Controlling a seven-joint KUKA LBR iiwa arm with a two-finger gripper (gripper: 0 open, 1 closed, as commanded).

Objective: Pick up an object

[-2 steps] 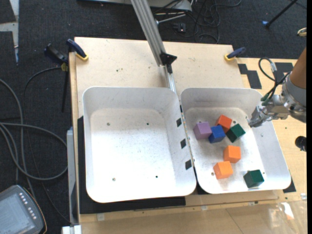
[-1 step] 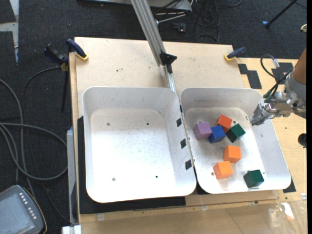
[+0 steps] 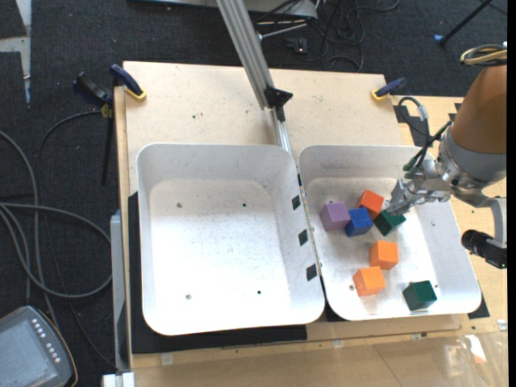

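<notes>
The right bin point(image 3: 455, 256) holds several small blocks. A purple block point(image 3: 335, 214), a blue block point(image 3: 359, 222), an orange block point(image 3: 372, 201) and a dark green block point(image 3: 389, 221) cluster near its middle. Two more orange blocks point(image 3: 384, 254) point(image 3: 369, 280) and a second green block point(image 3: 419, 294) lie nearer the front. My gripper point(image 3: 401, 203) reaches in from the right and hangs low, right over the upper edge of the dark green block in the cluster and just right of the orange block. Whether it touches either block is unclear.
The left bin point(image 3: 161, 216) stands beside the right one, the two sharing a middle wall point(image 3: 305, 224). A slanted metal pole point(image 3: 246, 39) rises from the back of the bench. Clamps sit at the bench's back corners point(image 3: 125, 83) point(image 3: 389, 89).
</notes>
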